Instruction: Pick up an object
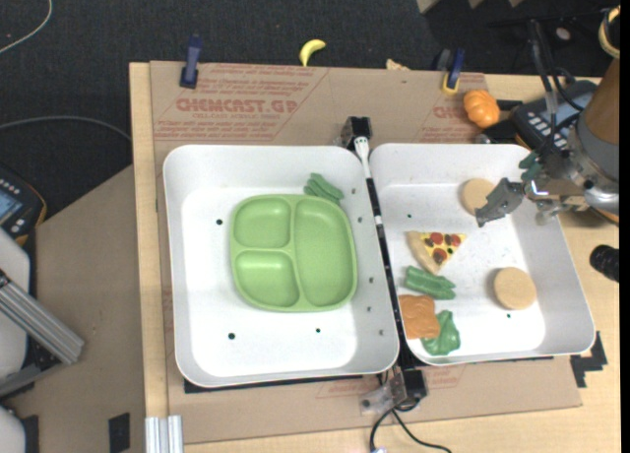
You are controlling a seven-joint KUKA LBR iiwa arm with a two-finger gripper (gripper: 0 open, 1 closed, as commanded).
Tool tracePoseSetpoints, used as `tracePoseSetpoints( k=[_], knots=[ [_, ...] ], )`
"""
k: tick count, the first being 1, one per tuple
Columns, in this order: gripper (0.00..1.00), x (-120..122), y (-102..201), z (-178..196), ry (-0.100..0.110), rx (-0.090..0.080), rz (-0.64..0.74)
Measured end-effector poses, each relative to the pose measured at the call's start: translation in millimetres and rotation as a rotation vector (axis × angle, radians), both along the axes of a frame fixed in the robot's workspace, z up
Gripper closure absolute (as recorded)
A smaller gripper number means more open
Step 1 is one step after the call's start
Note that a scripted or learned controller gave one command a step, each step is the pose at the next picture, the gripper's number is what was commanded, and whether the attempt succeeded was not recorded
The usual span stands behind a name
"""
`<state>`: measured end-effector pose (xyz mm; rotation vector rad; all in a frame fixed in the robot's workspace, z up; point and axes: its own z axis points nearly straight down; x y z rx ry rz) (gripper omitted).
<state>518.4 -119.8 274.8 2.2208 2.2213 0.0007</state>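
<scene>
Camera view: slanted look down on bench, two white bins side by side
Left bin (pixel 197 343): holds green divided plate (pixel 293 251), three compartments, near bin centre
Green bean piece (pixel 323 186): just beyond plate's far edge, touching or nearly so, inside left bin
Right bin (pixel 566 313): holds several toy foods
Pizza slice (pixel 434 248): left-centre of right bin, red and dark toppings
Green pod (pixel 429 283): just below pizza slice, lying across
Orange piece (pixel 420 316): near front-left corner of right bin
Green leafy piece (pixel 443 336): beside orange piece, at front edge
Tan round disc (pixel 514 289): lower right of bin, lying flat, apart from the rest
Second tan disc (pixel 477 194): far part of bin, partly hidden by gripper
Gripper (pixel 497 201): low over far part of right bin, dark finger over edge of second tan disc; open or closed: cannot tell; nothing seen held
Arm (pixel 591 146): reaches in from right, over right bin's far right corner
Orange toy fruit (pixel 481 107): on bench beyond right bin
Yellow banana toy (pixel 312 50): at far edge of bench
</scene>
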Motion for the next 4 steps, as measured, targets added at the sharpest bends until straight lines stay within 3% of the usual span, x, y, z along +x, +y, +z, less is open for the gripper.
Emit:
tracePoseSetpoints(
  k=[1, 2, 3, 4],
  knots=[
    [0.0, -31, 23, -187, 0.016, 0.005, -0.001],
    [0.0, -41, -19, -191, 0.006, 0.002, -0.004],
    [0.0, 10, 23, -190, -0.004, 0.0, 0.005],
    [0.0, 49, 92, -83, -0.013, 0.001, 0.009]
  ],
)
